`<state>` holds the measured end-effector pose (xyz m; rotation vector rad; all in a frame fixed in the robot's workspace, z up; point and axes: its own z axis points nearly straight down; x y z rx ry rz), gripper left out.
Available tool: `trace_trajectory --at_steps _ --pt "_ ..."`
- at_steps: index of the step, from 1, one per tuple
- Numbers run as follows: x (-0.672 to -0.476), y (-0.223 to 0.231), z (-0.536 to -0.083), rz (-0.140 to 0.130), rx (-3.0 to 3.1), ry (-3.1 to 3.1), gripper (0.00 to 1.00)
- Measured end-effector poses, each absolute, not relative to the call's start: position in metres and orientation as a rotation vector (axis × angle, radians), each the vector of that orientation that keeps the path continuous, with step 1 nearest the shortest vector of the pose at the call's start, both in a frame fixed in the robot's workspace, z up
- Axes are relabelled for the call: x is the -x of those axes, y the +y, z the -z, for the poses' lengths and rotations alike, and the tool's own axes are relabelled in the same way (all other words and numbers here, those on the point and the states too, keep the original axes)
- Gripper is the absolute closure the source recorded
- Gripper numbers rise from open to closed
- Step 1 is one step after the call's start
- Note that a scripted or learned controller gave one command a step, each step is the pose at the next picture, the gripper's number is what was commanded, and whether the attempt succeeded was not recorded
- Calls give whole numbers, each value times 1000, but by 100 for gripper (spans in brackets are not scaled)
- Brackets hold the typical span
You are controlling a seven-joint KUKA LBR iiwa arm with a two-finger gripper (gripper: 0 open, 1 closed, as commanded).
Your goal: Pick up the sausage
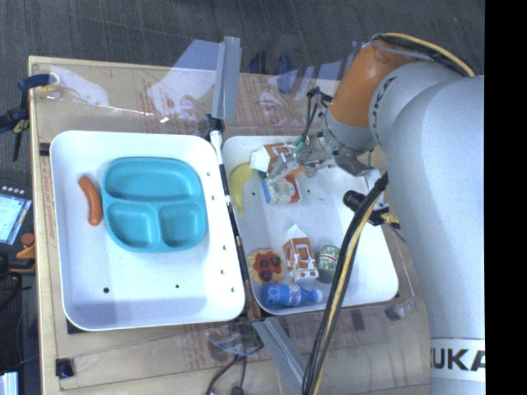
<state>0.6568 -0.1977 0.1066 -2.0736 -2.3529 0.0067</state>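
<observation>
My tool (290, 164) hangs above the right bin; its state I cannot tell. The small orange-red sausage (90, 199) looks soft and slippery; I would take its middle.

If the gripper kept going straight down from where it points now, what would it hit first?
Most likely the small carton lying in the right bin, directly under the gripper. Depth is hard to judge. The sausage is in the left bin.

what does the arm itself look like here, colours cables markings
The arm is a thick, rounded grey body with an orange band above the wrist. A black cable and a yellow one run alongside it, and dark "KUKA" lettering marks its lower section. The gripper is a small metallic assembly, too cluttered to detail.
</observation>
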Motion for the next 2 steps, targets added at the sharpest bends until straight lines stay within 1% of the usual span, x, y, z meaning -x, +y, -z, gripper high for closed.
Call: trace_trajectory --at_steps 1,2 --pt "-660 -208 -96 5 2048 -2386 0" --pt "-661 -206 -108 8 2041 -2393 100"
